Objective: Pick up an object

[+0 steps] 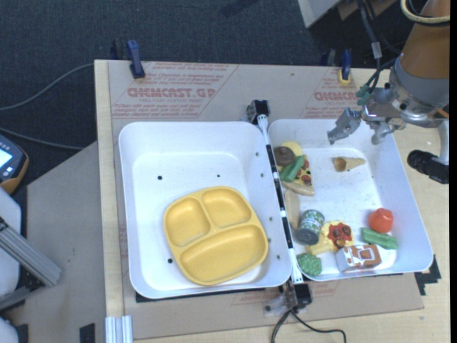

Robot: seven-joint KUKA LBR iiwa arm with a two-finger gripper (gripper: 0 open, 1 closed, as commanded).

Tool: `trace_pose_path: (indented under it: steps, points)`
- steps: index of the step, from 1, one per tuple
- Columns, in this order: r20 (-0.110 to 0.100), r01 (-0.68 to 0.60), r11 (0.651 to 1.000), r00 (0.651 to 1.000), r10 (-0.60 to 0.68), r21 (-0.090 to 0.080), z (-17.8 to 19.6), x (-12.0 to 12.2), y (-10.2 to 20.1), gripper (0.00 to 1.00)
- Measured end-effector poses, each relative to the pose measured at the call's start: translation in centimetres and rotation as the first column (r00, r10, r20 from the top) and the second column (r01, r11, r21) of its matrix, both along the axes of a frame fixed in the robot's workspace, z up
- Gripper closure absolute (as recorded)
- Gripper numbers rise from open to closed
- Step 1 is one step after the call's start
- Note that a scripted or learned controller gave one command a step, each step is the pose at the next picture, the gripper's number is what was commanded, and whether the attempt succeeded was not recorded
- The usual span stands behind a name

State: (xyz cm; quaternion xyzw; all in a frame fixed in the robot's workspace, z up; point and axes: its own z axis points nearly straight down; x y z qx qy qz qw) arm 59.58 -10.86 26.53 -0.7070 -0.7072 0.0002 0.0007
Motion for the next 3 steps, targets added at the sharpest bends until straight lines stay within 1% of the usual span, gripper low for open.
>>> trace_pose_path:
  steps: [1, 2, 3]
  points:
    - [-0.005, 0.005, 1.0, 1.0, -0.005, 0.0, -8.8, -0.1, -6.9, 0.0]
    - [-0.008, 0.005, 1.0, 1.0, -0.005, 0.001, -18.6, -4.5, -9.8, 0.0]
    - [-0.001, -0.002, 1.0, 1.0, 0.002, 0.007, -18.0, -7.2, -10.9, 0.0]
